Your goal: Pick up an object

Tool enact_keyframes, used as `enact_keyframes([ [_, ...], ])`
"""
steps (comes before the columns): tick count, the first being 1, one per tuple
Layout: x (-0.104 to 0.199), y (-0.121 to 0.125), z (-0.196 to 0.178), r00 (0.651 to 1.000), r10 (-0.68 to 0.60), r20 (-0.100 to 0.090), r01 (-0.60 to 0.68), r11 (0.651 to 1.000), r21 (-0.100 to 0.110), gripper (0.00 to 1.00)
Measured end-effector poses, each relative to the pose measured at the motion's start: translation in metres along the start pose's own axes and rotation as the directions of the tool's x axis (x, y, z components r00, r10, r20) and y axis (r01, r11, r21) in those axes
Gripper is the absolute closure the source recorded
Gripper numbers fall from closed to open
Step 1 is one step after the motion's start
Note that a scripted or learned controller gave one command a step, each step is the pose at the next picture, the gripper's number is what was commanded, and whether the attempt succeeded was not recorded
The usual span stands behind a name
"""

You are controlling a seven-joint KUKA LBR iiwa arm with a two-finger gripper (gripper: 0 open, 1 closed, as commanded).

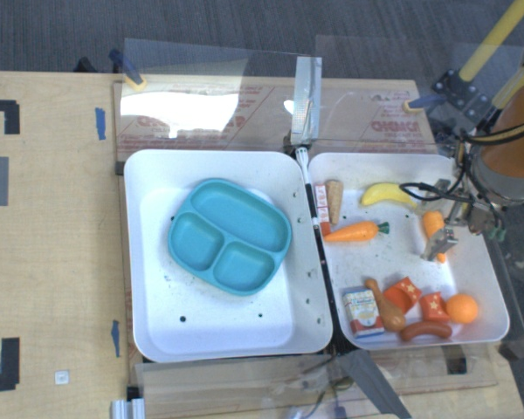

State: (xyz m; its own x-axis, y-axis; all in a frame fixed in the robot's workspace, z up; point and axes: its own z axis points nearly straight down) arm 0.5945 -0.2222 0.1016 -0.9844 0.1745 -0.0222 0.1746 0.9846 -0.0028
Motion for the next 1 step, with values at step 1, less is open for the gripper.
enact_keyframes([
  [1, 0.0055, 0.0082, 0.0133, 1.0, 0.017, -0.013, -0.017, 1.0, -0.002, 0.0],
])
